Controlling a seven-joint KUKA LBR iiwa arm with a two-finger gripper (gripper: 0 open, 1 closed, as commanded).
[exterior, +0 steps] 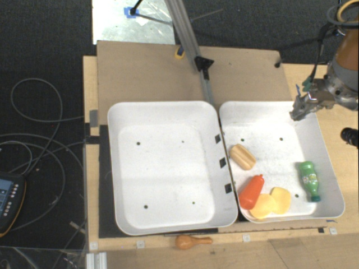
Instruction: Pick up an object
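Far on the left, thin black cables [39,122] lie in loops on the dark floor, and a dark handheld controller with a small lit screen [10,198] sits at the left edge.

Next comes the left shallow white plastic bin [120,150]. It sits side by side with the right shallow white plastic bin [280,122], and their edges touch in the middle. Both bins rest on a flat brown bench top [146,66]. A slim grey metal pole [185,27] slants down from the far side and ends near the spot where the two bins meet.

On the bench, just in front of the near edge of the left bin, lies a small orange pear-shaped toy [190,241].

In the right bin there are four toys. A tan bread-roll toy [243,157] lies near the middle, close to the left wall. Nearer to us, a red toy bottle [252,190] leans against a yellow soft-looking lump [273,202]; the two are touching. To the right, apart from them, a small green plastic bottle [308,180] lies on its side by the right wall.

At the far right corner of the right bin is the gripper [298,109] on the grey and orange arm [345,60]. It is well apart from all four toys. Nothing is in it. I cannot tell if its fingers are apart or together.
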